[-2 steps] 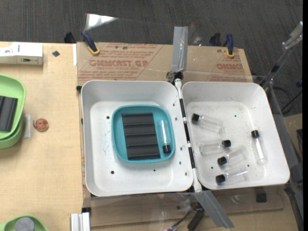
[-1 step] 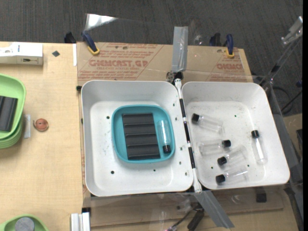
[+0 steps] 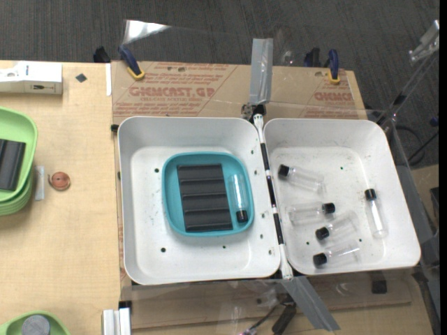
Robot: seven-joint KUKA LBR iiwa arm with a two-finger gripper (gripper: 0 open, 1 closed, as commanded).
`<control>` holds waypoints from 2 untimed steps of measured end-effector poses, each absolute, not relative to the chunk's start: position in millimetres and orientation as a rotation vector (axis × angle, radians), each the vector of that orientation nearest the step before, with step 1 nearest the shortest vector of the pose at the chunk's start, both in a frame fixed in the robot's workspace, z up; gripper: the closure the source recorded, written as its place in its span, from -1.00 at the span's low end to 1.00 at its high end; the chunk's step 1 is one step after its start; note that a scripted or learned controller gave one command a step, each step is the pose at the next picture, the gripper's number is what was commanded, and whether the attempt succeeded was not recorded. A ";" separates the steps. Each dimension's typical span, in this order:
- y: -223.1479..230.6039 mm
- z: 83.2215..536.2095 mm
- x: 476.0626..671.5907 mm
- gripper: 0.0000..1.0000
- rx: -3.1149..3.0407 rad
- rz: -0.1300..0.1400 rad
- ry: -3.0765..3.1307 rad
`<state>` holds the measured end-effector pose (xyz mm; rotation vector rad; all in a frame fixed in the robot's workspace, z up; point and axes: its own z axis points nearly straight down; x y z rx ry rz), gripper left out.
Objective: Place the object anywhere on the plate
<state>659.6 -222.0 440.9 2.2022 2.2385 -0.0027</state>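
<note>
Clear vial [image 3: 238,196], on teal plate [image 3: 174,187]

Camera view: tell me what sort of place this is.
Probably a robotics lab test bench: two white bins clamped over cardboard, clear black-capped vials loose in the right bin, one vial on a teal plate.

Dark carpet floor [image 3: 209,12] beyond wooden bench [image 3: 63,257]

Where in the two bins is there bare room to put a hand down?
Left bin: bare floor all around the teal plate, widest in front of it. Right bin: bare along the back wall; crowded in the middle and front, where five vials lie.
</note>
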 end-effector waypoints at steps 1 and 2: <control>-222.0 441.1 659.5 -1.00 2.347 -0.003 2.086; -218.6 440.2 659.5 -1.00 2.487 -0.004 1.921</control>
